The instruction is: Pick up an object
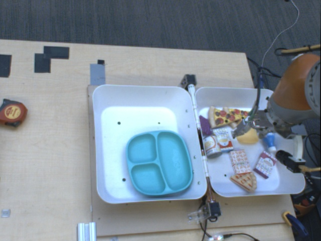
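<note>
Pale, matt wood-grain bench (45, 159) under two smooth, slightly glossy white plastic bins (108, 134). In the left bin, a smooth turquoise plastic plate (159, 162) with a soft sheen. In the right bin, glossy plastic toy foods: a pizza slice (228, 117), a waffle (244, 181), a yellow piece (248, 137), and printed packets (239, 160). Shiny orange arm band (296, 84). Dark, rough-textured carpet floor (150, 14) behind.

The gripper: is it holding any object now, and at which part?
It cannot be told. The gripper sits low in the right white bin, beside the yellow rounded toy, which partly hides under it.
</note>
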